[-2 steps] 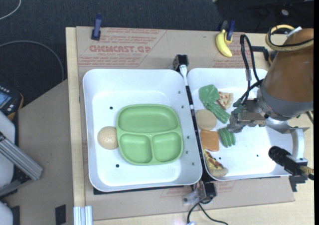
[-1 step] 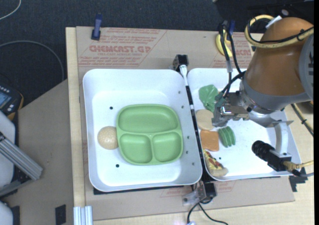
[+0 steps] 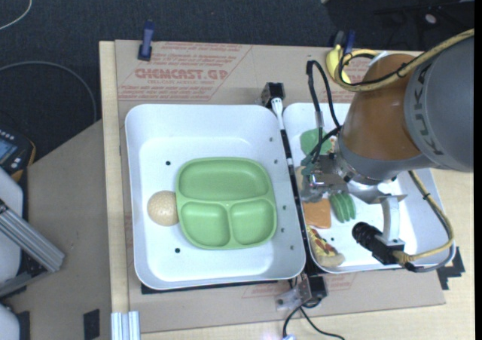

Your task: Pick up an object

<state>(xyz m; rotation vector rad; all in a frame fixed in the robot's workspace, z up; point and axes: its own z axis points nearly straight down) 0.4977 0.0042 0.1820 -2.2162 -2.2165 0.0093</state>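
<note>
"CHEMCAST GP" lettering on brown bench sheet (image 3: 181, 73)

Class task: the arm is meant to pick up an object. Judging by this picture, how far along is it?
Done: the arm has reached over the right bin. In hand: its gripper sits low among the items there, beside the green piece and orange piece. Left: nothing is visibly lifted; the green tray and beige ball rest in the left bin.
</note>
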